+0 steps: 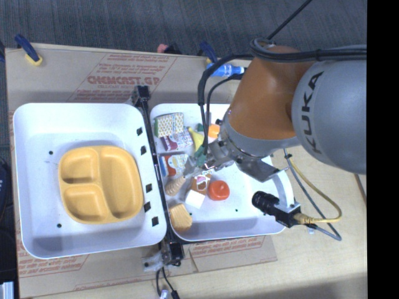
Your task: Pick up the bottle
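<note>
The grey and orange arm (293,104) reached over the right bin (249,226) and hid a lot of it. The pincer (209,162) hung low over the pile of small things by the bin's left wall. I could not tell if it was apart or together, because the wrist covered it.

The small thing with a red and white label (201,182) looked like the bottle, but it was too tiny to be sure. It lay near the middle of the right bin, just under the pincer. A round orange thing (218,190) sat right beside it. A yellow sponge (180,217) lay near the bin's front left corner. The left bin (31,229) held a yellow tray (100,183).

The bottle was probably light, hard and a bit slippery. It was round, so it could roll away or pop out. The best place to hold it was likely across its middle, away from its neighbours.
</note>
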You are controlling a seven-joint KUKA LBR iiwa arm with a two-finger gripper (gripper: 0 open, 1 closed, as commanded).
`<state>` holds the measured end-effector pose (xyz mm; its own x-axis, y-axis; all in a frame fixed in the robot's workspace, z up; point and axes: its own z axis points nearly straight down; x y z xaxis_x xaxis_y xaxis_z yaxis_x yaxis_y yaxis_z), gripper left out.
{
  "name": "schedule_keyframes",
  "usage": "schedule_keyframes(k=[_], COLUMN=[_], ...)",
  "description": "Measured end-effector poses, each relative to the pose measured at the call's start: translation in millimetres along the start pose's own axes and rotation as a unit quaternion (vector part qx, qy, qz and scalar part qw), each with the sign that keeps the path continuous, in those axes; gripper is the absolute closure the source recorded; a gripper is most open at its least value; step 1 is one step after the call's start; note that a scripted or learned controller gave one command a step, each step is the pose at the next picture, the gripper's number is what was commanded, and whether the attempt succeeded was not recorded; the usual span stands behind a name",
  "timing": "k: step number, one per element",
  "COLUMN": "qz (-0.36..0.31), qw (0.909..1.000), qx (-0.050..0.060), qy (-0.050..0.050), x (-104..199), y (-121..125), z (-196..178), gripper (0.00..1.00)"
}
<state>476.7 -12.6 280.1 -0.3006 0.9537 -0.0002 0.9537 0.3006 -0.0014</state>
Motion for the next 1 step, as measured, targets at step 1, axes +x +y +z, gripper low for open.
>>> schedule_keyframes(k=[1], qz=[-0.082], qw=[0.9966], qx=[0.002], qy=[0.001], x=[45.0], y=[13.1], z=[89.2], gripper=[1.00])
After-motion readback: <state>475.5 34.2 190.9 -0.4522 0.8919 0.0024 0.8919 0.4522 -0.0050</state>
